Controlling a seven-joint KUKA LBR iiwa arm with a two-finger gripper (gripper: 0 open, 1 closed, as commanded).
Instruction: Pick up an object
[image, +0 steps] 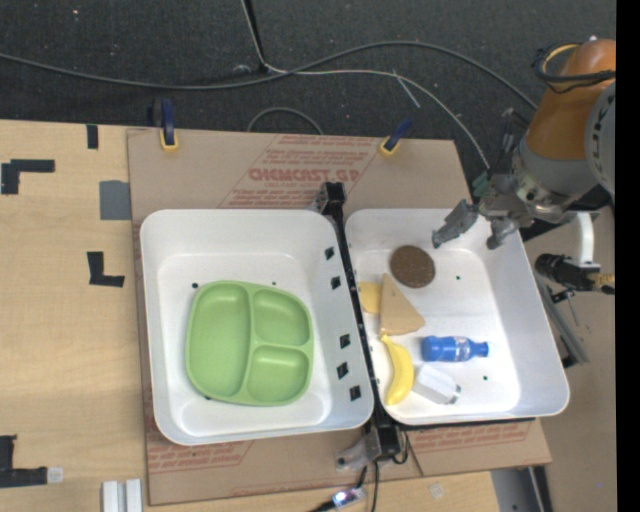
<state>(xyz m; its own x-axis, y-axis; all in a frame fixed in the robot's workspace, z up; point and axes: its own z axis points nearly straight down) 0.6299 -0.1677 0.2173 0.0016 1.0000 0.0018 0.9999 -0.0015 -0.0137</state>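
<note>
The arm comes in from the right, its orange band near the upper right corner, and bends down over the far right part of the right bin (530, 300). The pincer (472, 232) is open, its two fingers spread apart with nothing between them, above the bin's upper edge. Just beside it lies a brown round cookie (412, 266). Further down lie a sandwich wedge (401, 312), a banana (399, 370) and a blue bottle (452, 349).

Left bin (160, 260): shallow white tub, carrying a light green divided plastic plate (250, 342).
Underlay: brown printed cardboard sheet (290, 170), clipped by two blue-and-yellow clamps (167, 128).
Back: black cables (300, 70) trailing across dark carpet.
</note>
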